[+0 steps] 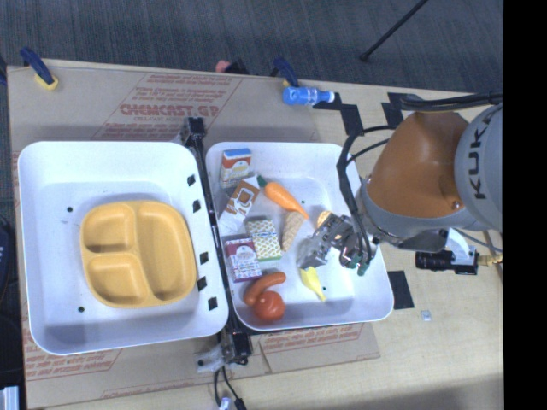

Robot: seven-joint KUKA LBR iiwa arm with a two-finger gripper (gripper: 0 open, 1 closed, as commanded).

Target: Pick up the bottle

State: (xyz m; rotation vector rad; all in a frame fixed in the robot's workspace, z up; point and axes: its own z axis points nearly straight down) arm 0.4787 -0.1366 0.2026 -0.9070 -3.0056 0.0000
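Observation:
In the right bin [372,293], a small yellow item [314,284] that may be the bottle lies near the front, pointing toward the front right. My gripper [323,248] hangs low over the bin just above and behind it, among the toy foods. A small yellow-orange piece [323,218] shows at the gripper's far side; I cannot tell what it is. Nothing is visibly held. The grey arm with its orange band [414,173] reaches in from the right.
The right bin also holds a carrot [282,196], a milk carton [237,165], a brown carton [242,196], a checked box [265,237], a red box [242,257], a sausage [263,284] and a tomato [267,307]. A yellow divided plate [137,253] lies in the left bin [43,169].

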